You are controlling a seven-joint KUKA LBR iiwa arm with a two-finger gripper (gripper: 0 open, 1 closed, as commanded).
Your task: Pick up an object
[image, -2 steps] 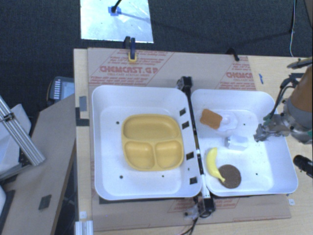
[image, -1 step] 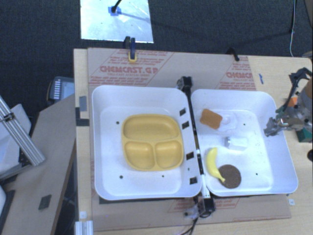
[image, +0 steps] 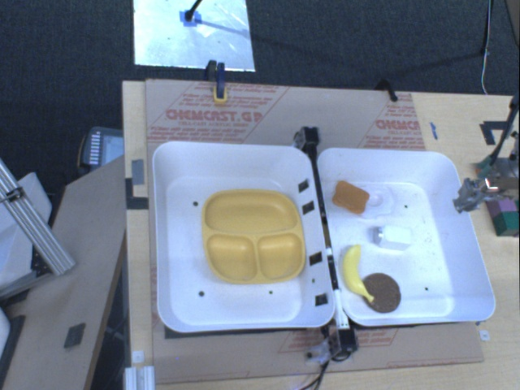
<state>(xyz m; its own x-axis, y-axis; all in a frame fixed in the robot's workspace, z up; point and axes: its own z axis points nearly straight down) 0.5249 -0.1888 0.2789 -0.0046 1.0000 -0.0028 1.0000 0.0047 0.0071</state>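
Note:
The right bin (image: 455, 242) holds several small objects. An orange-brown block (image: 351, 197) lies at its back left, with a small white piece (image: 393, 236) near the middle. A yellow banana (image: 353, 271) lies toward the front, touching a round brown disc (image: 382, 292). My gripper (image: 473, 193) hangs at the right rim of this bin, well to the right of all the objects, and looks small and grey. Nothing shows in it.
The left bin (image: 175, 218) carries a yellow divided plate (image: 251, 235). A black divider (image: 318, 218) with clips runs between the bins. Green and purple blocks (image: 505, 214) sit on the bench beyond the right bin. A cardboard sheet (image: 268, 112) lies under both bins.

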